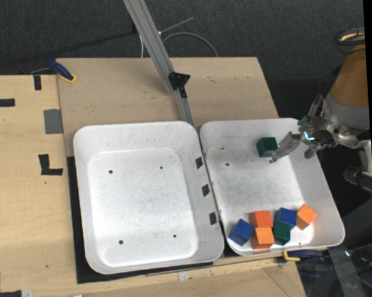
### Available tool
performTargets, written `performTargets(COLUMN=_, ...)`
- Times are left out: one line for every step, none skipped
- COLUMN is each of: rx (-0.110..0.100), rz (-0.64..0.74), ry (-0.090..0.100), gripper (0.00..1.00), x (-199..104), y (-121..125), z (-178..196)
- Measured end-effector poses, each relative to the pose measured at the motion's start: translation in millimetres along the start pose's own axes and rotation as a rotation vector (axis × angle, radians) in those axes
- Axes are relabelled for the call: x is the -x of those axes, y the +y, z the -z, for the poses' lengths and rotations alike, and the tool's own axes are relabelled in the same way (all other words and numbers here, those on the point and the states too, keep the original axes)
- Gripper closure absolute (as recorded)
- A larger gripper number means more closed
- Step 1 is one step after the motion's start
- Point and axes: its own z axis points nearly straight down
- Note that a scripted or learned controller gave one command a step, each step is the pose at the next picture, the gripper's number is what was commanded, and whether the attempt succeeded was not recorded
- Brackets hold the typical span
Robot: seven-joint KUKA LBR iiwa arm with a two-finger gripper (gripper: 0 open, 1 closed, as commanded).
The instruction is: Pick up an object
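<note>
A dark green block [266,147] lies in the upper part of the right bin [251,178]. My gripper [278,152] reaches in from the right and its tip is right beside the block's lower right corner; whether it touches the block is unclear. Along the bin's front edge sits a cluster of several blocks: a blue block [241,231], an orange block [262,219], a second orange block [264,236], a green block [282,233], a second blue block [287,216] and a third orange block [306,214].
The left bin [139,198] stands beside the right one, their rims meeting in the middle. A slanted metal rail [158,46] crosses the bench behind the bins. The arm's grey and orange body [350,103] hangs over the right bin's far right rim.
</note>
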Motion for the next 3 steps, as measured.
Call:
performTargets(rx=0.004, rz=0.001, ry=-0.001, gripper=0.00, x=0.0, y=0.9, z=2.5)
performTargets(rx=-0.002, rz=0.001, ry=0.000, gripper=0.00, x=-6.5, y=-3.1, z=-60.1)
performTargets(rx=-0.002, rz=0.001, ry=0.000, gripper=0.00, x=-5.9, y=-1.5, z=-124.5)
